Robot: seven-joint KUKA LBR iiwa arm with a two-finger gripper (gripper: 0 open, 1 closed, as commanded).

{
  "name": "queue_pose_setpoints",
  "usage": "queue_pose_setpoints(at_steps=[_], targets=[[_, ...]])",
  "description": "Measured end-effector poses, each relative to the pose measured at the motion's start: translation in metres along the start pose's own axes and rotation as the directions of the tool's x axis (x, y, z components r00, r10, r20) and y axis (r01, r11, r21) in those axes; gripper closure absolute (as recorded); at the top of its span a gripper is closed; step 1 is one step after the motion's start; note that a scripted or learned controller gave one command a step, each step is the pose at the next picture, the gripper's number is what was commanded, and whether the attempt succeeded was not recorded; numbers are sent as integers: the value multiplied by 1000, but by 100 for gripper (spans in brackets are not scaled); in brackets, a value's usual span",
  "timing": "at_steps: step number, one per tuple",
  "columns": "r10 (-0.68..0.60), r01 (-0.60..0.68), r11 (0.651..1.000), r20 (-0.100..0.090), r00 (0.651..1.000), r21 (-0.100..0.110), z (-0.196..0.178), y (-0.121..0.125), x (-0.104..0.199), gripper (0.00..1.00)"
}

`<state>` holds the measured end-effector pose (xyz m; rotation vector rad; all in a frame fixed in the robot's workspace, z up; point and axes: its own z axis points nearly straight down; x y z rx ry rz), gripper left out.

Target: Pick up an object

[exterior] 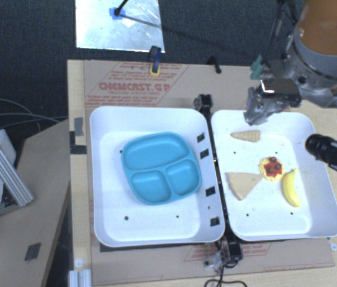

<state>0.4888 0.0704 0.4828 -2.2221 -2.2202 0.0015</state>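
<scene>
In the right bin (pixel 321 220) lie a small tan wedge (pixel 245 136) near the back, a larger tan triangular slice (pixel 241 184), a round pastry with red topping (pixel 271 167) and a yellow banana (pixel 291 188). My gripper (pixel 256 115) hangs over the back left corner of that bin, just above and behind the small wedge. Nothing shows between its fingers. The grey arm with its orange band rises to the upper right.
The left bin (pixel 106 220) holds a blue three-compartment plate (pixel 159 167). A black clamp strip runs between the two bins. A black device (pixel 330 151) juts in at the right bin's right rim. Cardboard lies under both bins.
</scene>
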Motion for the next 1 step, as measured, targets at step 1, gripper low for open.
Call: queue_pose_setpoints(at_steps=[1], targets=[[-1,1,1000,0,1000,-2,38,-2,-7,100]])
